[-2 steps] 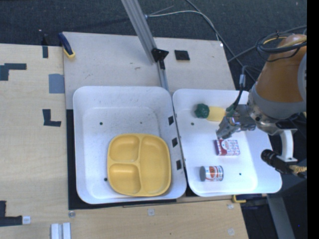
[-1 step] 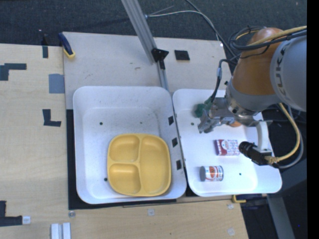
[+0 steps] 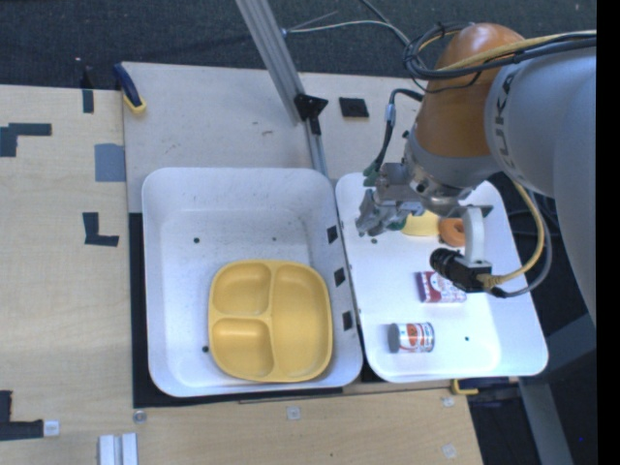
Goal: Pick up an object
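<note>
Lying nearest in the right bin (image 3: 513,352) is a can (image 3: 413,337) on its side, w/ a small red-and-white packet (image 3: 441,288) just behind. Left bin (image 3: 174,260) holds a yellow divided plate (image 3: 270,320). Farther back, the gripper (image 3: 373,221) hangs over the right bin's far-left corner, beside a yellow item (image 3: 422,225) and an orange one (image 3: 451,230); whether it's open can't be told.

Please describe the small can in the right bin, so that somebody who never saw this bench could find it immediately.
Look at the right white bin, the one the arm reaches over. Near its front edge, the can lies on its side, apart from everything else. Its red and white label and round metal end distinguish it from the flat red and white packet just behind it.
</note>
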Controlling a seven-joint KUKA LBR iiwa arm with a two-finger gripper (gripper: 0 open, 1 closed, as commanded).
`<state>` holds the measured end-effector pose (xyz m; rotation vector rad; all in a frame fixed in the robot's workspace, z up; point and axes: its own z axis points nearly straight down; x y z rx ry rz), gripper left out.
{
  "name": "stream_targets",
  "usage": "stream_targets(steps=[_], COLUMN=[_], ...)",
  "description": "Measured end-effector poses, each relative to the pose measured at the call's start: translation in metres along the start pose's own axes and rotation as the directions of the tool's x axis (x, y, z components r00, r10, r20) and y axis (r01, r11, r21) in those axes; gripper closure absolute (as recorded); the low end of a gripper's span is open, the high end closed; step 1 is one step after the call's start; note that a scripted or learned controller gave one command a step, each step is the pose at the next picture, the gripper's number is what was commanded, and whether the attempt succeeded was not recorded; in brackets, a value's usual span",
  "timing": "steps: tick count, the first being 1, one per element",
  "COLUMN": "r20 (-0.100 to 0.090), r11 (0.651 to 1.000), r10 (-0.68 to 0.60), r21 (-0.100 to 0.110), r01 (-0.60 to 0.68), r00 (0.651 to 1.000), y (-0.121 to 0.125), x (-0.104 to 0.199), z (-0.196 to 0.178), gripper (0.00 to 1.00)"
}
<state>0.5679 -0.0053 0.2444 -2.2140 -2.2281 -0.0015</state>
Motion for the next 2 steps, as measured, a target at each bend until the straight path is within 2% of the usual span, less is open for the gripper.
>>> stream_targets(steps=[1,2], r20=[0.0,0.001], r11=[1.0,1.0], r10=[0.0,0.002], r21=[0.001,0.001], r01=[0.0,-0.002], r00=[1.0,1.0], y=[0.038,0.07], x=[0.05,0.086], z=[0.012,0.027], gripper=[1.0,1.0])
